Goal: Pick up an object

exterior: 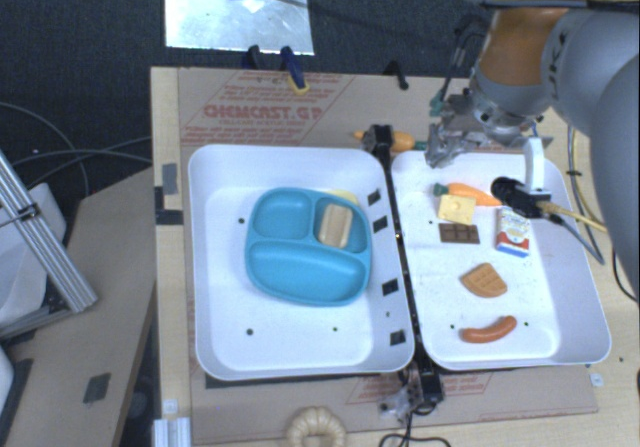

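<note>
The right bin (575,320) holds an orange carrot (472,193), a yellow cheese block (456,209), a brown chocolate bar (459,233), a small red, white and blue carton (513,233), a tan biscuit-like piece (484,281) and a sausage (488,329). My gripper (442,153) hangs over the far left corner of this bin, just behind the carrot and cheese, with nothing seen in it.
In the left bin (225,335) lies a blue divided plate (295,270) with a beige slice (335,226) in its upper right compartment. A small orange-yellow thing (401,142) rests on the cardboard behind the bins. Black clips line the seam between the bins.
</note>
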